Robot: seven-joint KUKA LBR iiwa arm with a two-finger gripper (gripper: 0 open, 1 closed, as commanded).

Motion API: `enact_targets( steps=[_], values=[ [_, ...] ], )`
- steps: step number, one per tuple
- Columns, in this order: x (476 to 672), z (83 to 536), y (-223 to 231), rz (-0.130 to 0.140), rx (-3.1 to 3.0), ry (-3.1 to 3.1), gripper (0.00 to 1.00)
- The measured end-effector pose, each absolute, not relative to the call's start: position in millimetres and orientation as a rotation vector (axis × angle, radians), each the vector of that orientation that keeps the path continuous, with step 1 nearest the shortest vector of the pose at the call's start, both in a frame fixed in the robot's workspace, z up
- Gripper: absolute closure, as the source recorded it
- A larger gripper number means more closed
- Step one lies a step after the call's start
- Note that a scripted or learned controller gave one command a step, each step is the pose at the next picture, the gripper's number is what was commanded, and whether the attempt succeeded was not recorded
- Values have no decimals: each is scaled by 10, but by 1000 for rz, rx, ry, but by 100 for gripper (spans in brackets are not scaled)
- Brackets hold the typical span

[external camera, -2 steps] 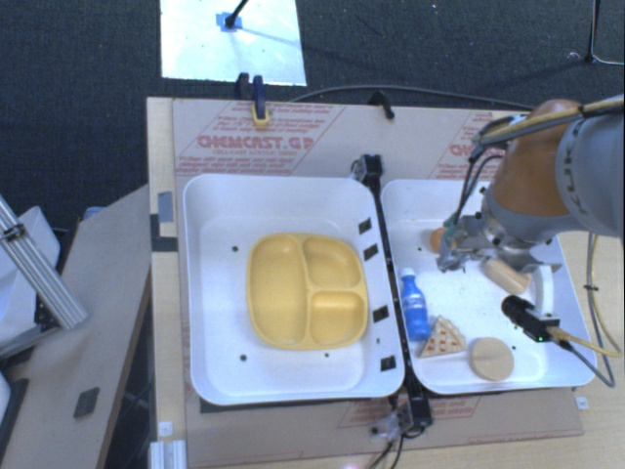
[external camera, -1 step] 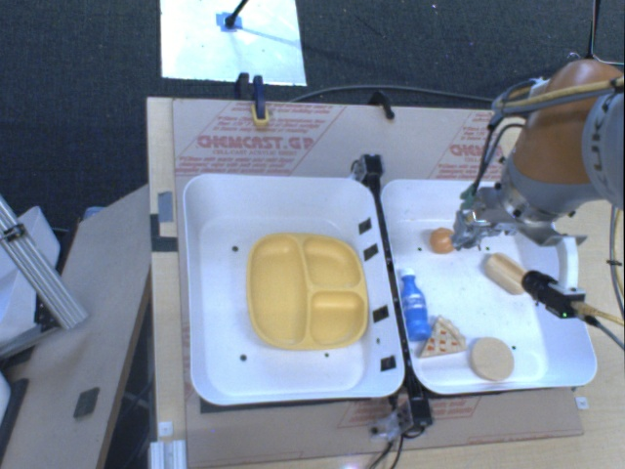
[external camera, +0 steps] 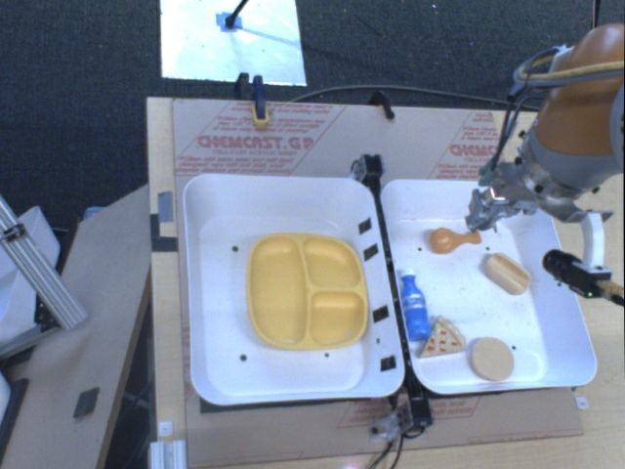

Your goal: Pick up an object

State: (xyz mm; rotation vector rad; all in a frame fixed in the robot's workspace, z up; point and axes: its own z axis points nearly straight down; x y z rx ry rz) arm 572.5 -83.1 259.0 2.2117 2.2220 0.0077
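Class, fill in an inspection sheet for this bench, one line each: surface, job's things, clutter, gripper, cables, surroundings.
Surface: two white bins side by side; the left bin holds a yellow divided tray, the right bin holds the small items.
Job's things: orange drumstick toy, tan bread roll, blue bottle, pizza slice, round tan biscuit, all lying apart.
Clutter: nothing seen.
Gripper: gripper low over the right bin's far side, just above the drumstick toy; finger state unclear.
Cables: black cable along the board's far edge; hose looped at the arm's wrist.
Surroundings: dark carpet, pale floor sheet, blue-yellow clamp, aluminium rail at left.
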Motion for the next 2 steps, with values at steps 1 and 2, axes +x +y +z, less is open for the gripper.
enact_targets(
  steps=[1, 2],
  values=[
    [5776, 2631, -302, 5, 2210, 2231, 100],
    [5752, 2452, 234, 3, 2211, 2232, 100]
  ],
)
